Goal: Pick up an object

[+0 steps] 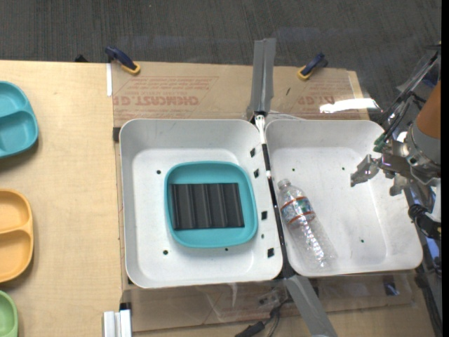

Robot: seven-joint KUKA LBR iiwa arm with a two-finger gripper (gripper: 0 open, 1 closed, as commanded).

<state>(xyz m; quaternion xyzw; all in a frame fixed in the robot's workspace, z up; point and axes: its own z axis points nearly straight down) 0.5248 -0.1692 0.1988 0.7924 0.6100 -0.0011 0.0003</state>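
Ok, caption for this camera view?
Gripper poised over right bin, plastic bottle lying near divider; teal tray in left bin.

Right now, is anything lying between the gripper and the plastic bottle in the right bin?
Nothing visible does. The gripper sits over the right bin near its right side; the bottle lies by the left wall, with bare bin floor between them.

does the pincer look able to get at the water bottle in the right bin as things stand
Probably yes. The pincer hangs over the right bin, the same one where the water bottle lies on its side near the left wall. Bare bin floor lies between them. The wall close beside the bottle may crowd a grasp.
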